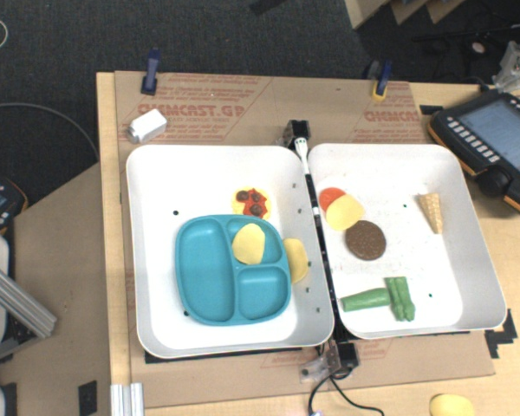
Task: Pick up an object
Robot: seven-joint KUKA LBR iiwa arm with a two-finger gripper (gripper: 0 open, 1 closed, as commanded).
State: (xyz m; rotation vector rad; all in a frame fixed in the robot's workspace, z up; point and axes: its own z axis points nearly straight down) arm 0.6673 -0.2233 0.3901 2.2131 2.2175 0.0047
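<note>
1. Green plastic toy bean pods [390, 298], nearest us in the right-hand shallow white bin [468, 258], look light, stiff and a little slick; we judge a grip across their narrow middle to be safest
2. Just beyond them lie a brown round toy biscuit [365, 240] and a yellow plastic piece [345, 213], both apart from the pods
3. We cannot tell the pincer's state, nor how the pods lie relative to it
</note>
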